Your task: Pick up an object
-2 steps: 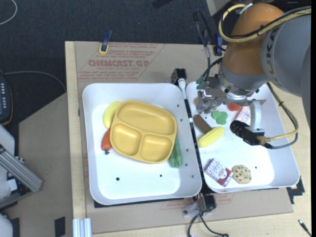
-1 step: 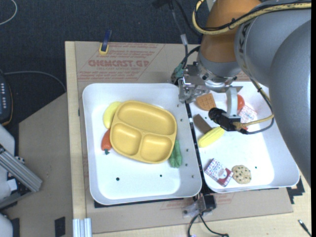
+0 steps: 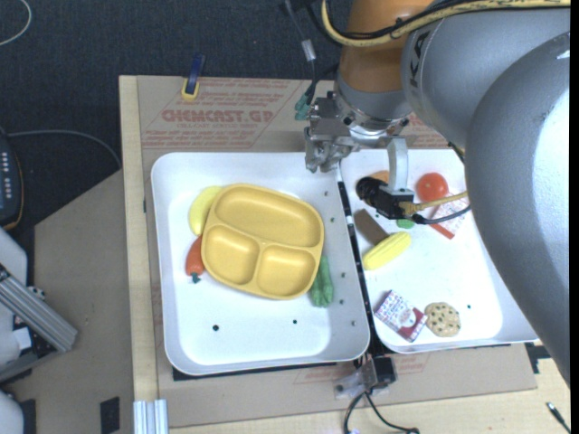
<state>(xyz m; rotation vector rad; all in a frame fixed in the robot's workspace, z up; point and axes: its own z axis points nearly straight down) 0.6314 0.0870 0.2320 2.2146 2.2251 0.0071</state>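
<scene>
Table point(image 3: 226, 107) carries 2 shallow white bins side by side. The grey arm point(image 3: 507, 107) reaches in from the right of the view, above the right bin point(image 3: 470, 278). The claw point(image 3: 324, 156) hangs over the far edge of the left bin point(image 3: 262, 333), just beside the wall between the 2 bins. From this slant one cannot tell if it is wide or narrow, and no thing is seen held in it.

The task names no particular thing, so the choice is a judgement. The largest candidate is the yellow tray point(image 3: 262, 242) with 3 compartments, in the middle of the left bin. It lies from the claw toward the near side and a little to the left. It is almost as wide as it is long, so its long axis is weak, and it probably offers only its rim for a grasp.

The yellow oblong piece point(image 3: 386, 250) is smaller and sits in the right bin, across the dividing wall, toward the near side and to the right of the claw. Its long axis runs from near-left to far-right, at a slant to the wall, so a grasp would likely go across it.

The green piece point(image 3: 322, 283) touches the right edge of the tray, and its long axis runs along the wall.
</scene>
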